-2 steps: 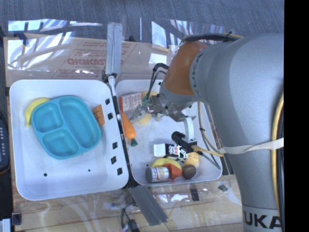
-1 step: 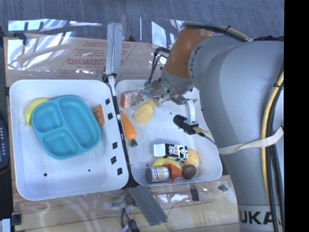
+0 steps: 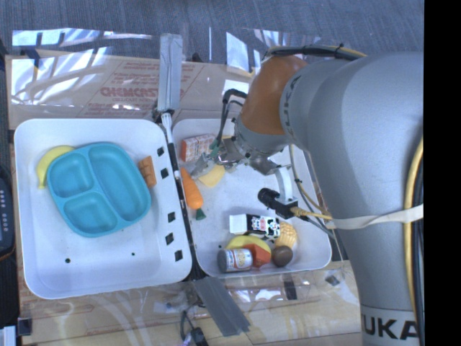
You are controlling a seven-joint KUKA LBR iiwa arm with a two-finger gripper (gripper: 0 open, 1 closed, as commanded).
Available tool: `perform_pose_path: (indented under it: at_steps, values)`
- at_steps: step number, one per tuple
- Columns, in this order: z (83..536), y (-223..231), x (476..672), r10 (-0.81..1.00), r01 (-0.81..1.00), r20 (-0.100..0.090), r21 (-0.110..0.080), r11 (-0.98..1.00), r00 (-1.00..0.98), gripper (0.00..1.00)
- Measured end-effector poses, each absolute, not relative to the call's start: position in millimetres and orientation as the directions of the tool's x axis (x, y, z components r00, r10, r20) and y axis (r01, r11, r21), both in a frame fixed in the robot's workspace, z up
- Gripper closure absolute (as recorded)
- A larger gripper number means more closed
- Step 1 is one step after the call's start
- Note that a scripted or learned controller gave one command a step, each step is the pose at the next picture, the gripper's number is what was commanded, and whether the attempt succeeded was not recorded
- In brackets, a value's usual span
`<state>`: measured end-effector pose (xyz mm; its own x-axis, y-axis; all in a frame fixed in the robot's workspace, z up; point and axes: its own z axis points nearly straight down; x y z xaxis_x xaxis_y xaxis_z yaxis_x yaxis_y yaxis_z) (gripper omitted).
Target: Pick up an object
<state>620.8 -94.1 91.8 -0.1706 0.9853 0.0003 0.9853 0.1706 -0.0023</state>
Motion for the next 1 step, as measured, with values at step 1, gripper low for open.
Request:
perform_pose_path:
  at_steps: [1]
  values:
    - [92.4,-111.3,655.6,0.999,0.999,0.0,0.0,0.04,-0.04,0.0]
